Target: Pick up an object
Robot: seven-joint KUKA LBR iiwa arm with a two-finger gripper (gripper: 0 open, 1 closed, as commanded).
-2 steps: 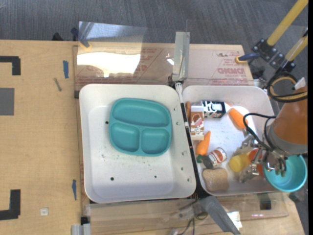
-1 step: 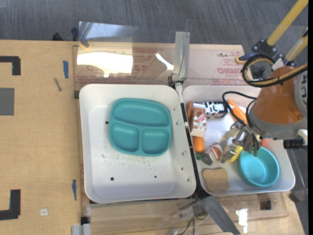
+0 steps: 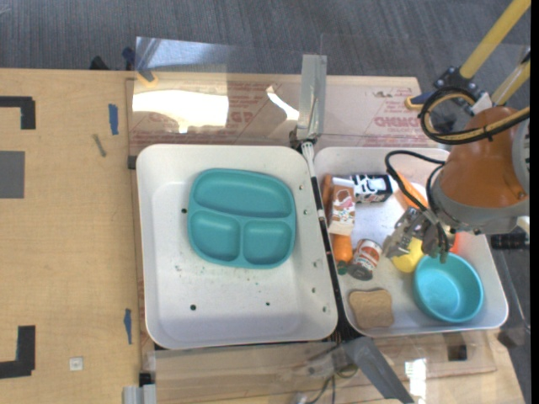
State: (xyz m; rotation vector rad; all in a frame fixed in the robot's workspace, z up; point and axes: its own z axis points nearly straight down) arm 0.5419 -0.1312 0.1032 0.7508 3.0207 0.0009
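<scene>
Fingers (image 3: 418, 236) at right of frame hover over a yellow object (image 3: 407, 257) in the right bin (image 3: 497, 310), beside the teal bowl (image 3: 448, 289); spread or closed cannot be determined.

Red printed lettering on the clear sheet (image 3: 253, 108) behind the bins was mirrored and too faint to read, labels on the small carton (image 3: 342, 207) and can (image 3: 365, 257) were too small to read
</scene>
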